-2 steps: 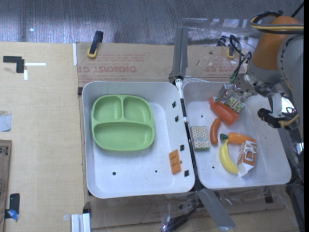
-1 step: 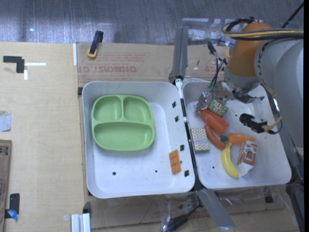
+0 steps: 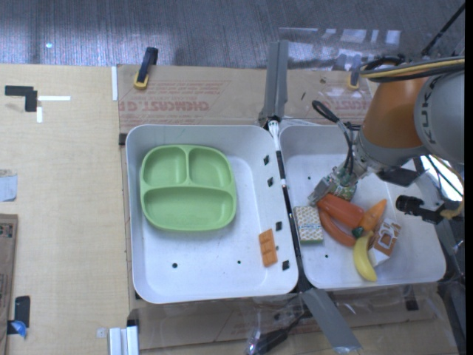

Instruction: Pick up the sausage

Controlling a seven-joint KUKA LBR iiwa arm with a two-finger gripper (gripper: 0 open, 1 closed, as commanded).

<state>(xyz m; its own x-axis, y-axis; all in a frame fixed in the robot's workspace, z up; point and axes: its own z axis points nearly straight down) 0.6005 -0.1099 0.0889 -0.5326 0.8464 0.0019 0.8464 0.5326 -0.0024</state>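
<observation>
I see green divided plate [image 3: 189, 188] in left bin [image 3: 148, 272], small orange block [image 3: 267, 247] nearby. Right bin [image 3: 414, 272]: banana [image 3: 362, 259], carrot [image 3: 372, 214], sponge-like block [image 3: 308, 224].

My gripper [image 3: 334, 186] is too small and cluttered to read. At its 5 o'clock, the sausage [image 3: 336, 231] lies partly under the carrot [image 3: 342, 209]. My arm [image 3: 414, 120] is cut off at 3 o'clock.

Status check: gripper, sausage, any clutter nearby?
Gripper low in right bin, above the pile. Sausage lying under carrot. Banana, sponge crowd it.
</observation>
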